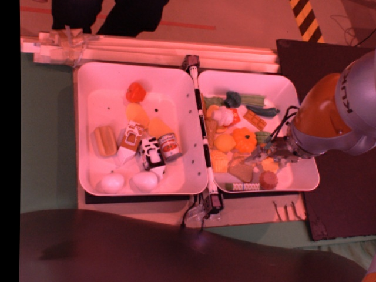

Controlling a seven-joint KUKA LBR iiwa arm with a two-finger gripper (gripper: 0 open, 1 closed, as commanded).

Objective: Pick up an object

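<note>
Down in the right bin (305,184), the end effector (265,155) sits low among a heap of toy food, toward that bin's four o'clock corner; whether it is clenched or released cannot be told from this slant. Nothing can be seen clamped in it. Closest to it are an orange pumpkin (244,140) at its ten o'clock, a tan wedge-shaped piece (241,171) at its seven o'clock, and a small reddish-brown round piece (268,180) just below. A yellow corn-like piece (219,161) lies further toward nine o'clock.

Across the divider, the left bin (88,87) carries a red pepper (136,91), a small labelled can (170,146), a black-and-white carton (152,154), a bread-like bun (106,140) and two white eggs (111,183) near its six o'clock rim.

Both bins rest on a worktop (47,128) with a greenish face; a dark mat (341,192) lies at three o'clock. Pale wooden strips (176,51) run along the twelve o'clock side. Beyond, a tan floor carries yellow-black hazard striping (302,7), and a person in dark clothes (111,4) stands at eleven o'clock.
</note>
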